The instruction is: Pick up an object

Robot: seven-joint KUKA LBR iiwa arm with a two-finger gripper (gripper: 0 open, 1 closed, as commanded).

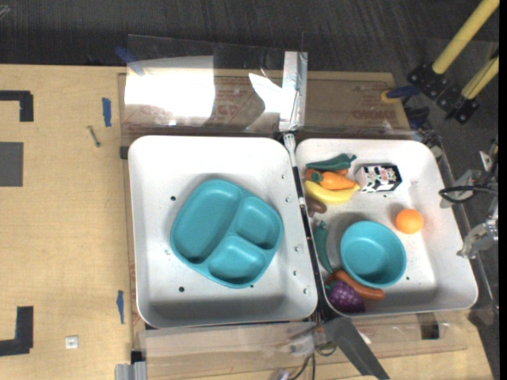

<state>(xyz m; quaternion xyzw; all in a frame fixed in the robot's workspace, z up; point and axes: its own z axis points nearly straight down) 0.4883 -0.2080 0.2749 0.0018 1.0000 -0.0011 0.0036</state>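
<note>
Left bin: a teal divided plate lies approx. in the middle, turned at a slant. Right bin: at 11 o'clock lies a yellow banana w/ an orange carrot touching its upper side. A small black-and-white box is just beside them, at 12 o'clock. The purple grapes are at 7 o'clock, near the teal bowl, which sits approx. at centre. An orange ball is at 2 o'clock, apart from the bowl.
</note>
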